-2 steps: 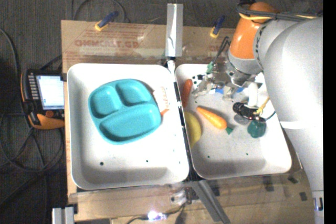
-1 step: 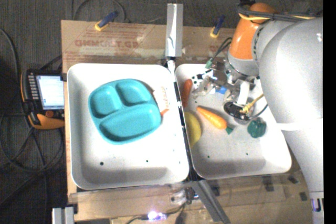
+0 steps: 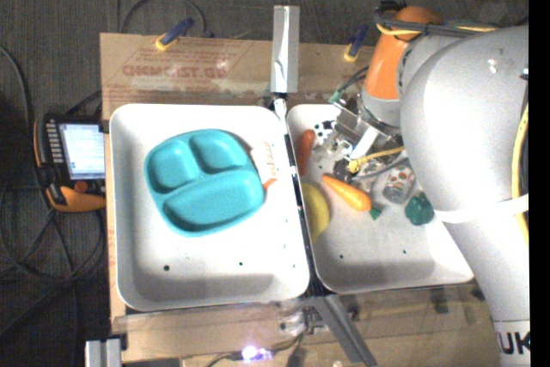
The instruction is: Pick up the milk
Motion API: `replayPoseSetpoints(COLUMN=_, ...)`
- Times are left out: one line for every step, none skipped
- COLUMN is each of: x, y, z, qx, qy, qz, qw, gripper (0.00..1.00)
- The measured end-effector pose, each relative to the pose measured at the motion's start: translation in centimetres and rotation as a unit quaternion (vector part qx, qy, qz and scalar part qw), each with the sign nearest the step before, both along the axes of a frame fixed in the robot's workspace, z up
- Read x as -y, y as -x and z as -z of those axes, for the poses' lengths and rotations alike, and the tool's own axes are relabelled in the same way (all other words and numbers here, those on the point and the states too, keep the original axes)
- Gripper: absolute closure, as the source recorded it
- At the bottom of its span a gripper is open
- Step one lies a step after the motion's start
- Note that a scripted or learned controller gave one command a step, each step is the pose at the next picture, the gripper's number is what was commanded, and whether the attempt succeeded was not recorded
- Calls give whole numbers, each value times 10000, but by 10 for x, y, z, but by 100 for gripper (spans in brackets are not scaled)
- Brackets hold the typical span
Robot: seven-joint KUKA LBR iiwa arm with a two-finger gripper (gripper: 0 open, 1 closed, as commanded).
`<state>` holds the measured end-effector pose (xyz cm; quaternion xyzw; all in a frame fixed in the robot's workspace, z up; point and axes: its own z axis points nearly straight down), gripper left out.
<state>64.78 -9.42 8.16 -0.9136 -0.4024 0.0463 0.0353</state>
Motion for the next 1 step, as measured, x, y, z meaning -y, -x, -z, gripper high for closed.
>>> replayPoseSetpoints(x=-1, y=-5, z=-11, qx=109, qy=40, qz=0, qw=9999, gripper=100)
